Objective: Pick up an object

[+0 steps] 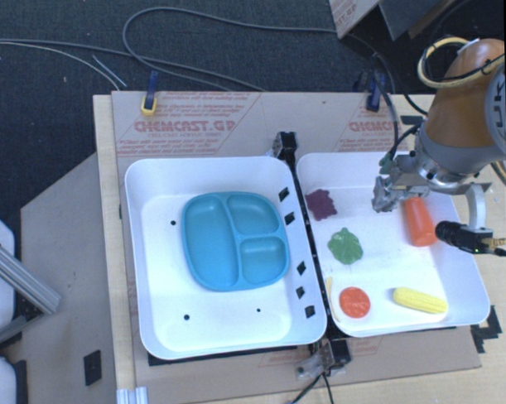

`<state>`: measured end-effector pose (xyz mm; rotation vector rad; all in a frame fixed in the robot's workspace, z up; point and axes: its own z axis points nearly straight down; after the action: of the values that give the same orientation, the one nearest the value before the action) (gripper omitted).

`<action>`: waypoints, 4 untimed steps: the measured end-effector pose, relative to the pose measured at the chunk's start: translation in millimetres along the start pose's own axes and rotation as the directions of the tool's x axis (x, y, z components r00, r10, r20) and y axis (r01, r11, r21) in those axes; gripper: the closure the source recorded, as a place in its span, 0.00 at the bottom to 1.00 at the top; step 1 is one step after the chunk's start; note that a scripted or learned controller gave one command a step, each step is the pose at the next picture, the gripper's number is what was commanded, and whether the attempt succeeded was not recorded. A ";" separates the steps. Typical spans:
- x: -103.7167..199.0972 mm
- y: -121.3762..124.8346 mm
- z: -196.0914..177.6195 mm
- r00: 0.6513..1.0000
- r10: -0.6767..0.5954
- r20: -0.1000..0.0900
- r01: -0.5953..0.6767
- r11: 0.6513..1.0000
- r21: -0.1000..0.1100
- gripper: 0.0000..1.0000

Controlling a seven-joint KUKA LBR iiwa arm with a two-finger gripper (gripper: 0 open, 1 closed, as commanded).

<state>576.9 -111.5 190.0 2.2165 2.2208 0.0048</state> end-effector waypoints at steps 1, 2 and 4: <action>-5.5 -0.7 -45.4 1.000 0.001 0.001 -0.001 1.000 -0.001 1.00; -5.7 0.9 -98.5 1.000 0.000 0.001 0.000 1.000 -0.002 1.00; 98.8 -5.6 -76.4 1.000 -0.004 -0.003 0.004 1.000 0.007 1.00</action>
<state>570.7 -12.7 266.3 2.2176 2.2297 -0.0001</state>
